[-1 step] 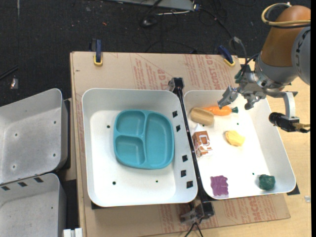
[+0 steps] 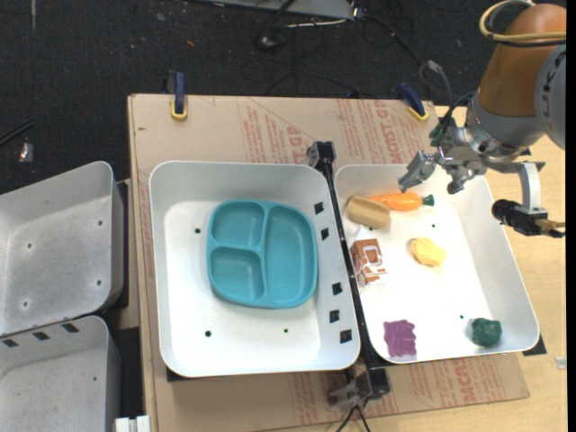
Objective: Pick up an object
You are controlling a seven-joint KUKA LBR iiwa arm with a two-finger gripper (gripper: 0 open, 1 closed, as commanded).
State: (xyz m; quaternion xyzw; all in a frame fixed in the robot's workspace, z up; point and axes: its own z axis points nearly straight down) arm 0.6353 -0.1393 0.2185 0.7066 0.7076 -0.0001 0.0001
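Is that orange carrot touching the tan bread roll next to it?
Touching, as far as the camera view shows: the carrot lies with its left end against the bread roll in the right bin, no white floor visible between them.

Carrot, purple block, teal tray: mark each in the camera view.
Carrot (image 2: 399, 202), camera view, middle of the orange body.
Purple block (image 2: 400, 337), camera view, centre of its top face.
Teal tray (image 2: 263, 253), camera view, the ridge between its compartments.
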